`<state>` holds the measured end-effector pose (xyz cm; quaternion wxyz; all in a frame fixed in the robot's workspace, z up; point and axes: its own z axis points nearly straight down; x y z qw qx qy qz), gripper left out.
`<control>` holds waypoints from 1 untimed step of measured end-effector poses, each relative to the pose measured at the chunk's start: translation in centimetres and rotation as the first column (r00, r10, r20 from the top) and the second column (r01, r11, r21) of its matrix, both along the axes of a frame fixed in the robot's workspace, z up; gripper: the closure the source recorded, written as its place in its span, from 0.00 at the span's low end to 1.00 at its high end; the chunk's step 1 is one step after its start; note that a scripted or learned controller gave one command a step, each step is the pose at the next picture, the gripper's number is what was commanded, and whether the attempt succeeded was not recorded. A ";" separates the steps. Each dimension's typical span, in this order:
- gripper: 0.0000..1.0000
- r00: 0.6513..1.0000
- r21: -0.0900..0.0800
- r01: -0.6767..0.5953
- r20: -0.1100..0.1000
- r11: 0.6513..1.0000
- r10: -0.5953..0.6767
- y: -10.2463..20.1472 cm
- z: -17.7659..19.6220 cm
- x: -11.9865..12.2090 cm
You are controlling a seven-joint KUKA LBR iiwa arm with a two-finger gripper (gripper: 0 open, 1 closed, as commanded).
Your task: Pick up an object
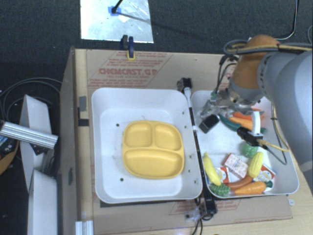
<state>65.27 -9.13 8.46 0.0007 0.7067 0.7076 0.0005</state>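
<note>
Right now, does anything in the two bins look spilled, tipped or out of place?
Nothing stands out. The yellow divided plate lies flat in the left bin. The toy food, banana and corn included, is heaped loosely inside the right bin.

The brown cardboard sheet (pixel 142 65) beneath the two bins carries red printed lettering along its 12 o'clock margin. The large line reads approximately "CHEMCAST GP"; the smaller lines of red print directly above it are too small to read. Further red print shows on the same sheet at 6 o'clock, below the bins, and is illegible. The small red-and-white packet (pixel 236 165) in the right bin (pixel 293 180) bears printing that cannot be read.
</note>
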 end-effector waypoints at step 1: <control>1.00 1.000 0.000 -0.001 0.003 1.000 0.001 0.0 1.1 0.1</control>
